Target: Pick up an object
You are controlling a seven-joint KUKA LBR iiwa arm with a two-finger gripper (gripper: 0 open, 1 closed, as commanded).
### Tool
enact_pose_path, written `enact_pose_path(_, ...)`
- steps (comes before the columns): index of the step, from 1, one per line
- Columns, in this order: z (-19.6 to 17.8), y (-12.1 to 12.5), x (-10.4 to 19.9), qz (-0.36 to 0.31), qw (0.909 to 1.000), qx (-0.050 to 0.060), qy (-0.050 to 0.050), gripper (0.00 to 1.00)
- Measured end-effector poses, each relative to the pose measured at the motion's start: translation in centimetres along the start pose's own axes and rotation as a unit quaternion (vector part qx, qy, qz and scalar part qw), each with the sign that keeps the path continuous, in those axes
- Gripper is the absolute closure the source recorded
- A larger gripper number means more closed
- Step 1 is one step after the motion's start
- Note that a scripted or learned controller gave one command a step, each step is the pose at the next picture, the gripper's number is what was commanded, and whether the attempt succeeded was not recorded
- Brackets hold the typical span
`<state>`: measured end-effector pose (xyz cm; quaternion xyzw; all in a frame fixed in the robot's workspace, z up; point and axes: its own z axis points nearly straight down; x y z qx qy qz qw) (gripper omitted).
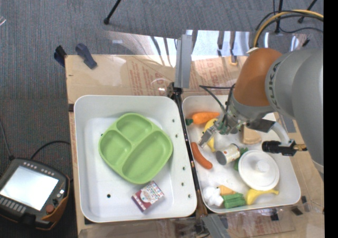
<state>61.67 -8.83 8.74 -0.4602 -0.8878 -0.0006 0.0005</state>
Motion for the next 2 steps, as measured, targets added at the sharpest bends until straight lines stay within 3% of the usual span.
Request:
enact_pose_path(1,-0.9,0.0,0.1,-0.003,1.0000,0.002,0.000,1.00)
enact_pose_path(2,-10.6,6.0,3.9,0.033,0.9994,-0.004,-0.003,1.00)
